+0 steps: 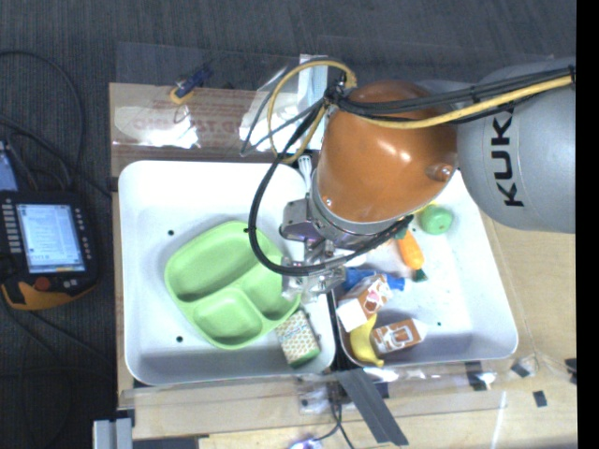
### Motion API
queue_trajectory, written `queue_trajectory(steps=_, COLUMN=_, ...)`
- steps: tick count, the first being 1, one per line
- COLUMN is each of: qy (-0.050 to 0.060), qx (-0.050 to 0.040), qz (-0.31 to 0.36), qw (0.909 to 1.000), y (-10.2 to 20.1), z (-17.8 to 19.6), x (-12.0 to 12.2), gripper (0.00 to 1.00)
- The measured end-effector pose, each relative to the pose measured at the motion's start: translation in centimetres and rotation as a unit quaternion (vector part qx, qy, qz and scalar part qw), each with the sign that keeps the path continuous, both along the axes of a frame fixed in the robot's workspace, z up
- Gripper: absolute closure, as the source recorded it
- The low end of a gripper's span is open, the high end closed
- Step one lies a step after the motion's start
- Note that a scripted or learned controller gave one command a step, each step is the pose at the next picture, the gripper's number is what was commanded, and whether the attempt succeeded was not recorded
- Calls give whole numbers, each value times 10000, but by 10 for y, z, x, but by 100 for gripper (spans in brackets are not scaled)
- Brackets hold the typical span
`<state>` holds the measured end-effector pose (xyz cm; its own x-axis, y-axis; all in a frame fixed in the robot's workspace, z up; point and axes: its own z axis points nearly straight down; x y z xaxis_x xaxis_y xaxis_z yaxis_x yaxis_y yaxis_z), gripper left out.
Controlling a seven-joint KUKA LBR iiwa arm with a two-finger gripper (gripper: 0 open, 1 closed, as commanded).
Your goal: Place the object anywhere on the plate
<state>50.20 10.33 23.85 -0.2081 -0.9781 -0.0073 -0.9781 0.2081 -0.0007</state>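
Tool (314,283), grip state indiscernible, above green plate (220,283); patterned box (299,338) upright beside it.

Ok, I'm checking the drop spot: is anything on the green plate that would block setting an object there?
Nothing visible lies in the green plate's compartments. A small patterned box sits against its near right corner, and the arm's wrist overhangs its right edge, hiding that part.

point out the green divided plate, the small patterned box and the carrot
green divided plastic plate (217,269), camera view, upper compartment floor
small green patterned box (299,338), camera view, top face
orange toy carrot (411,252), camera view, mid-body
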Motion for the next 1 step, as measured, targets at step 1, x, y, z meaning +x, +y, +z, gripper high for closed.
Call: queue_trajectory(steps=1, qy=-6, qx=-10, qz=1043, qw=9945, y=94, z=72, x=-18, gripper=100)
